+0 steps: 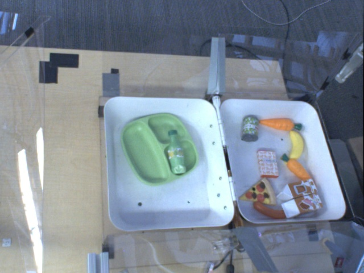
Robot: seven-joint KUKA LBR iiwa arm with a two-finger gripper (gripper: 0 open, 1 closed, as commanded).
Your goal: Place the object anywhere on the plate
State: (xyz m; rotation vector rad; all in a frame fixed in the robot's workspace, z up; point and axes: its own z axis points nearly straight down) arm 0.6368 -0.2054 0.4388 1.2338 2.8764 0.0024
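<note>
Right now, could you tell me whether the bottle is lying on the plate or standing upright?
Lying down. The bottle rests lengthwise in the right compartment of the green plate.

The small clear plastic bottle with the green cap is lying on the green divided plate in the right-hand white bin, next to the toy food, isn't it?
Not quite. The small clear plastic bottle with the green cap does lie on the green divided plate, but the camera view shows both in the left-hand white bin. The toy food, such as the yellow toy banana, sits in the right-hand white bin.

floor (142,16): dark grey carpet | cable (284,7): looped on it | bench (62,164): light wood, black tape marks (56,65)
</note>
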